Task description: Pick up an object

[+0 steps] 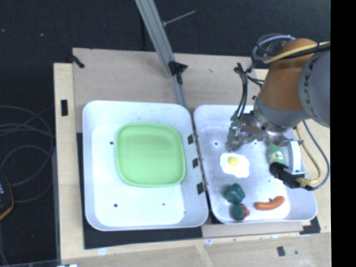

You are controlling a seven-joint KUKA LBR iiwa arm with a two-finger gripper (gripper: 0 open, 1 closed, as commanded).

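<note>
The right bin [214,127] holds a toy fried egg [234,164], a green pepper [234,192], a small red-and-green piece [240,211] and a red sausage [269,204]. A green bottle-like object [275,152] lies under the arm at the bin's right side. My gripper [237,139] hangs low over the right bin, just above the fried egg's upper edge. The grey arm with its orange band [286,77] reaches in from the right.
The left bin [100,204] carries a square green plate [150,154]. A grey metal pole [158,32] slants from the top down to the divide between the bins. Black cables run along the arm at the right.
</note>
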